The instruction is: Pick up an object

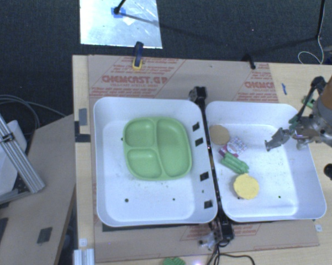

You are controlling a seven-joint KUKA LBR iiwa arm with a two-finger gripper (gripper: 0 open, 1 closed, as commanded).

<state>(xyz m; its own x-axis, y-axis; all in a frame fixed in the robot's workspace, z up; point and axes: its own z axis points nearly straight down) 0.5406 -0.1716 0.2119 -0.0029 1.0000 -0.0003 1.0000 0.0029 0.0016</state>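
Observation:
In the right bin lie a tan round disc, a small pink and white packet, a green ridged piece and a yellow round piece, all in the bin's left half. My gripper hangs over the right half of this bin, well to the right of these objects. It is open, with one finger pointing left, and nothing sits between the fingers.
The left bin holds a green divided plate. A black hinge strip with clips runs between the two bins. The arm's wrist comes in over the right bin's right rim.

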